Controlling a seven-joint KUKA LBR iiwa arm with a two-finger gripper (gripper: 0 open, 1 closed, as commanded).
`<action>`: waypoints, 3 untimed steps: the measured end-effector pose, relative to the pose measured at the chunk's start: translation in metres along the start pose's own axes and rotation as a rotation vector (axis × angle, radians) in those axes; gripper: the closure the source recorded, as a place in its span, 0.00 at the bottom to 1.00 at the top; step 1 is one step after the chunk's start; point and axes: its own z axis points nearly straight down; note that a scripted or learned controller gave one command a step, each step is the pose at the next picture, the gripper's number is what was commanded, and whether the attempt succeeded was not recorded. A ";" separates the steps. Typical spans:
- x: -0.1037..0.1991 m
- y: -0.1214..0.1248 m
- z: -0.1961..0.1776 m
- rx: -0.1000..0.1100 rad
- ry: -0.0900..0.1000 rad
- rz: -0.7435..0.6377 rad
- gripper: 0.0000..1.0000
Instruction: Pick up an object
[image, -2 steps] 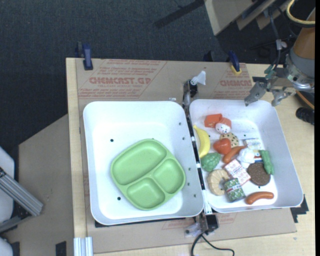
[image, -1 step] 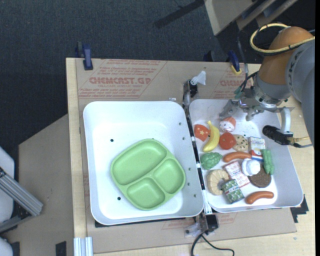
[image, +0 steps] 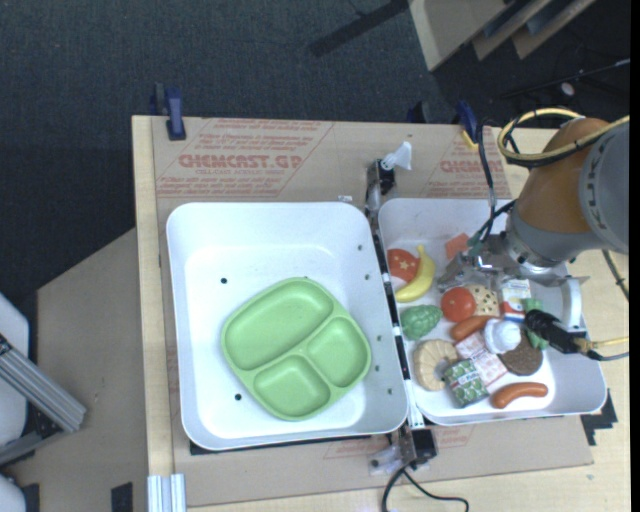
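Note:
The right white bin (image: 585, 385) holds several toy foods: a yellow banana (image: 421, 280) beside a red tomato (image: 402, 263), a second red tomato (image: 458, 302), green broccoli (image: 420, 320), a tan cookie (image: 434, 361), a brown round cookie (image: 521, 359) and a red sausage (image: 520, 394). My gripper (image: 471, 267) hangs low over the bin's upper middle, just above the second tomato and right of the banana. The grey wrist and its orange band rise behind it at the right.
The left white bin (image: 200, 300) carries a green divided plate (image: 294, 347). Both bins rest on a brown board (image: 250, 155). A metal clamp (image: 380, 180) stands between the bins at the back. Cables (image: 540, 125) loop near the arm.

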 end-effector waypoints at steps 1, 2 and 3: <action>0.022 -0.041 0.002 0.008 0.003 0.000 0.00; 0.039 0.022 0.002 0.001 0.001 -0.005 0.00; 0.050 0.069 0.004 0.033 -0.001 -0.004 0.00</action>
